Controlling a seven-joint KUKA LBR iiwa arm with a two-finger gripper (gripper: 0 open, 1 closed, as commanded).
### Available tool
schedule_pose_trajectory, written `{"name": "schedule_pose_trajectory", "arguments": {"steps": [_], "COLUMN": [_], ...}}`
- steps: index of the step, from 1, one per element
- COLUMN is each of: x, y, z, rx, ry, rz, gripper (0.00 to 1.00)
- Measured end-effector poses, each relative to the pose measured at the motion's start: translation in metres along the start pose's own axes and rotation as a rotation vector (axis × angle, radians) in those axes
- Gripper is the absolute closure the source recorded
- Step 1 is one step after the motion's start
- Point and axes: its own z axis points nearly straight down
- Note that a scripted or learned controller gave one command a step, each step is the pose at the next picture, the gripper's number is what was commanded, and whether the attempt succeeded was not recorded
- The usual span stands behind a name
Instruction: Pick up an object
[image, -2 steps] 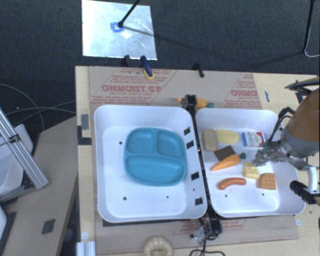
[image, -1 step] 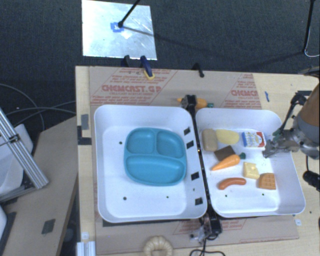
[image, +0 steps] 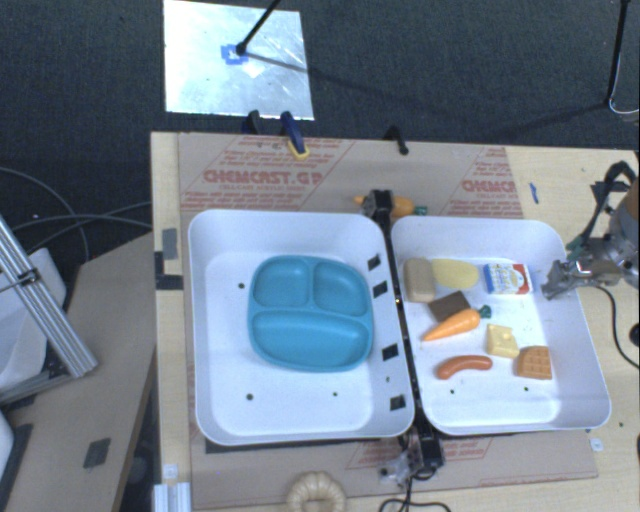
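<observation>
A: Landmark, the carrot (image: 455, 323), mid right bin (image: 575, 345). What surrounds it?

B: Brown block (image: 449, 304) touching just above; bread slice (image: 418, 279) and pale yellow piece (image: 456, 272) beyond. Milk carton (image: 505, 277) up-right. Sausage (image: 463, 366) below; cheese cube (image: 502, 341) and waffle (image: 534, 362) right.

A: Gripper (image: 562, 275)?

B: Well right of the carrot, over the bin's right rim. Nothing between the fingers; spread, cannot tell. Blue plate (image: 308, 311) far left, other bin (image: 215, 300).
</observation>
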Motion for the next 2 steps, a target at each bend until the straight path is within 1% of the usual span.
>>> {"name": "schedule_pose_trajectory", "arguments": {"steps": [1, 2], "x": [0.056, 0.11], "y": [0.016, 0.04], "z": [-0.009, -0.018], "rx": [0.004, 0.002], "ry": [0.003, 0.004], "rz": [-0.006, -0.006], "gripper": [1.0, 1.0]}}
